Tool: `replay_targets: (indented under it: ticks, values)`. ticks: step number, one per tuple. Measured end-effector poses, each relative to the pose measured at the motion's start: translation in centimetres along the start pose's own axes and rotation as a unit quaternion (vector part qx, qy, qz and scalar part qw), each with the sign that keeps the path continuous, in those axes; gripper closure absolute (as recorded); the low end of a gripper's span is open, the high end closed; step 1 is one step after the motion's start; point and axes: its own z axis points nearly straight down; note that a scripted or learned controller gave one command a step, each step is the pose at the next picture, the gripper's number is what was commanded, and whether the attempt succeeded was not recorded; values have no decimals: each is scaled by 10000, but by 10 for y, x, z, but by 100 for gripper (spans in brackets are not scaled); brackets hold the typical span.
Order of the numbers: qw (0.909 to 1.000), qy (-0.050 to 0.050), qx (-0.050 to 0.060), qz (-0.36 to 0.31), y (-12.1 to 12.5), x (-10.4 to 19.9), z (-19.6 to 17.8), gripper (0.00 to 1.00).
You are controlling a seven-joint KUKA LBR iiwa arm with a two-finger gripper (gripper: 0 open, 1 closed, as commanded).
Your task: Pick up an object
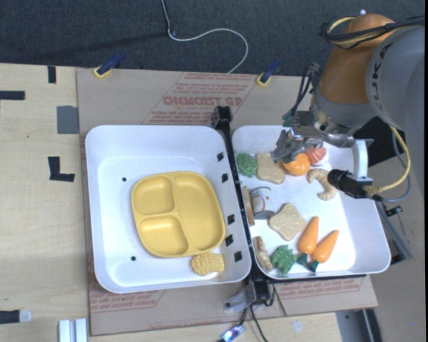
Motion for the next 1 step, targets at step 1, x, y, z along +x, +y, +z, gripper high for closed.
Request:
replay_targets:
  ticks: [1]
  values:
    - [10000,-3,-2,1,4,54,2,100]
